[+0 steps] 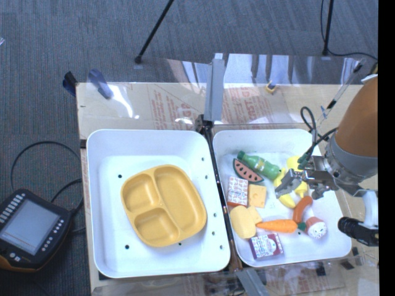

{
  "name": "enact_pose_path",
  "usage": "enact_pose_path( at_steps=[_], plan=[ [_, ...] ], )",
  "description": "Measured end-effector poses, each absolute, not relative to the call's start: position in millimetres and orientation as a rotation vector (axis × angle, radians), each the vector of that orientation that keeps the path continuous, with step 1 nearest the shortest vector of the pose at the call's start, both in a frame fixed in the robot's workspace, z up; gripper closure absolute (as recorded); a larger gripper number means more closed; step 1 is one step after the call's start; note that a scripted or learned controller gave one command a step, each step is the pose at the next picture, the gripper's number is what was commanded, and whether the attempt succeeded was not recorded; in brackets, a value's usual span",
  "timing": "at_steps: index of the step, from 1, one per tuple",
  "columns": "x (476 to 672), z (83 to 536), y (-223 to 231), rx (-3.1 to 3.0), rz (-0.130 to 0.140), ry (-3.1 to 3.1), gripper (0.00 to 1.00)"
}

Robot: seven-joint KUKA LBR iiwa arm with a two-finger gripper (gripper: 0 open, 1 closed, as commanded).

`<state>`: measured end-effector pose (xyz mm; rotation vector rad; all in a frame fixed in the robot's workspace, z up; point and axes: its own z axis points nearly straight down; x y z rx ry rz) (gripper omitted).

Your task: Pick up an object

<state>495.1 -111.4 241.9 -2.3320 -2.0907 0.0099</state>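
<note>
My gripper hangs over the right part of the right bin, open, low above a yellow toy piece that peeks out under its left finger. Nothing shows between its fingers. Around it lie an orange sausage shape, a carrot, a red and white ball-like toy, a green bottle, a watermelon slice, a cheese square, a small printed box, a yellow bread piece and a red carton.
The left bin holds a yellow divided plate. A metal post stands behind the seam between the bins. A hand-held control pendant lies on the floor at left. Cables trail by the arm.
</note>
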Motion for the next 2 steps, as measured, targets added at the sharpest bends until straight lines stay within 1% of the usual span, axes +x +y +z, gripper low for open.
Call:
enact_pose_path(
  at_steps=[1, 2],
  plan=[
    [564.6, 124, -168, -2.382, 0.017, -2.024, 0.00],
    [560.3, 87, -198, -2.341, 0.000, -2.095, 0.00]
  ],
)
